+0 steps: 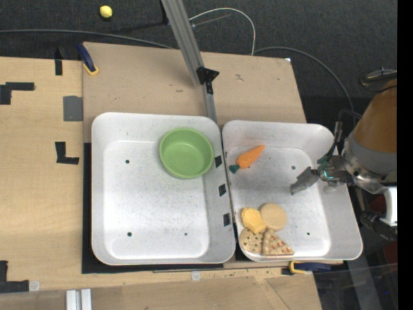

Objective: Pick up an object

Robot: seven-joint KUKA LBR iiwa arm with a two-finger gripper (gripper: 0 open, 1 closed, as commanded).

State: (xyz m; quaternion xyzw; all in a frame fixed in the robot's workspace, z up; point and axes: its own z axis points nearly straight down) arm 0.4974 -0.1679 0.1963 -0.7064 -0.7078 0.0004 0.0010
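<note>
The end effector (302,185) hangs over the right bin (322,137), clamping nothing; whether its fingers are apart or together cannot be determined. Relative to the end effector, the toy carrot (250,156) lies up-left, the toy cookies (265,228) down-left, and the green bowl (186,152) sits farther left in the left bin (113,192).

The arm (377,134) is cut off at the right edge.

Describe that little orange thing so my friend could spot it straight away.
Look at the right-hand white bin, in its upper left part near the divider. There lies the toy carrot, lying at a slant, alone on the bin floor. It is bright orange with a green tip, unlike the pale yellow biscuit-like pieces clustered at the bottom edge.
</note>
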